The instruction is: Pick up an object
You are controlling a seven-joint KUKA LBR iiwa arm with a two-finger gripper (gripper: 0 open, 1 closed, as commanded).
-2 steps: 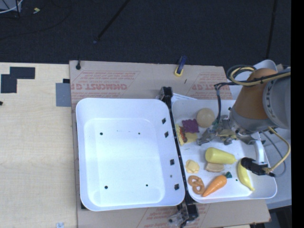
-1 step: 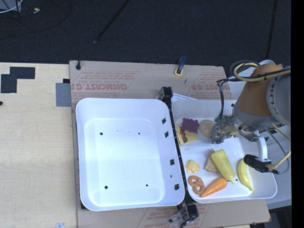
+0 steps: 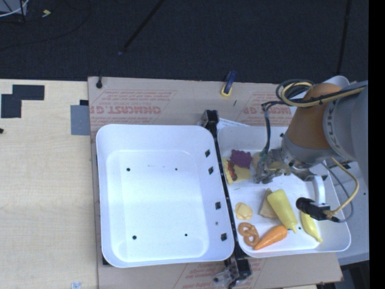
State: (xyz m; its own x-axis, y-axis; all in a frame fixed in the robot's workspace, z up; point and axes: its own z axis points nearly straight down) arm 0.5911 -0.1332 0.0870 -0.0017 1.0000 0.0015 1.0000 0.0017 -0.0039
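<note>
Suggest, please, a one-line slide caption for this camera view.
KUKA arm's gripper lowered into the right bin near the purple toy, above a carrot, pretzel and yellow pieces.

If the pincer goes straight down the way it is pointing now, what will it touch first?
Probably the white floor of the right bin, just beside the purple toy grape cluster and the pale yellow toy piece. The pincer hangs next to them; depth is unclear, so it could clip the grapes.

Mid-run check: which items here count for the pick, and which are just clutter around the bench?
For the job:
gripper
purple toy
yellow corn
orange carrot
pretzel
right bin

Just lying about:
left bin
blue and yellow clamp
cardboard sheet
</note>
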